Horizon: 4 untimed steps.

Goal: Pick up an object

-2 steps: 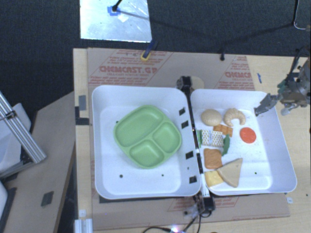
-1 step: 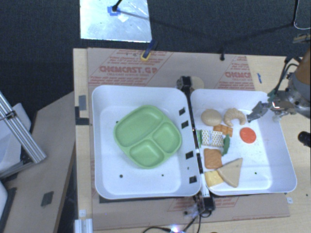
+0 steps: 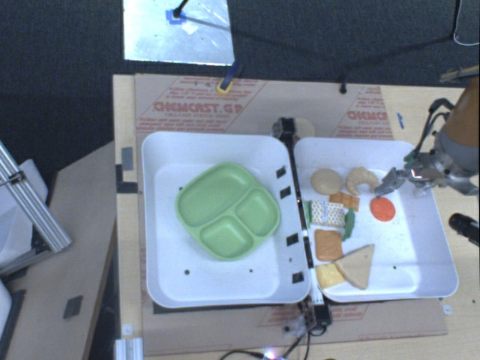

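Nearest, a tan bread-like wedge lies in the right bin beside a croissant and a flat red disc. Above the disc, the gripper hangs with metal fingers spread, pinching nothing.

Overhead slant view onto both bins

The cardboard sheet under the bins bears red "CHEMCAST GP" print.
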Motion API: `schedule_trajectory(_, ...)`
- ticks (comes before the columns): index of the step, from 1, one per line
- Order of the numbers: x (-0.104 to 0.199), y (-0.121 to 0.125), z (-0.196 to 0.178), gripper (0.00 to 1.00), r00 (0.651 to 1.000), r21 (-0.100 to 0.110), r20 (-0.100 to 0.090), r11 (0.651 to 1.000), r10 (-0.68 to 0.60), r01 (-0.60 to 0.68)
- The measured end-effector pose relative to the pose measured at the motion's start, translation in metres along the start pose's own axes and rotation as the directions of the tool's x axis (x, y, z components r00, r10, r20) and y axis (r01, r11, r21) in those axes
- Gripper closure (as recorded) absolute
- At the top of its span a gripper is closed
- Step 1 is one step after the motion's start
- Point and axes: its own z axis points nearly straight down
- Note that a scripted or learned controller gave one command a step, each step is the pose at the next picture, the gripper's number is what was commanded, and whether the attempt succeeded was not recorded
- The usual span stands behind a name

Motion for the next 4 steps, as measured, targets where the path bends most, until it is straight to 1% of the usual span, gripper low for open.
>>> schedule_trajectory(1,0.009,0.003,0.046,0.00,1.000,0.000,0.000,1.000,-0.002,0.002)
schedule_trajectory(2,0.009,0.005,0.089,0.00,1.000,-0.002,0.001,1.000,-0.001,0.001)
schedule_trajectory(3,0.007,0.007,0.075,1.00,1.000,-0.012,0.006,1.000,-0.001,0.001)
schedule_trajectory(4,0.006,0.001,0.013,1.00,1.000,-0.004,0.001,1.000,-0.001,0.001)
